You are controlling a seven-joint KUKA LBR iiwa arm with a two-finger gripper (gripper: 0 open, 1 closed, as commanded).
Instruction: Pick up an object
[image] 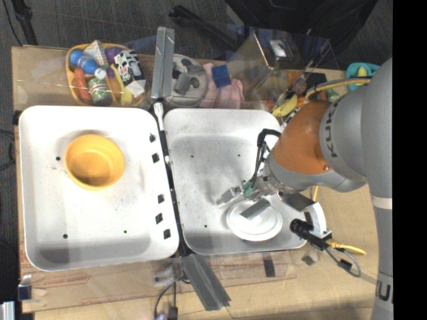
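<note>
One fixed cam is mounted above the counter (93, 272), angled down at a slant from the front. Both white bins, left (40, 245) and right (200, 145), are framed fully at mid distance. The arm (347, 139) is seen entering from frame right.

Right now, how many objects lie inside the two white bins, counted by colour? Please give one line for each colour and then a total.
Yellow: 1, the yellow bowl in the left bin.
White: 1, the white plate in the right bin, under the end effector.
Total: 2
</note>
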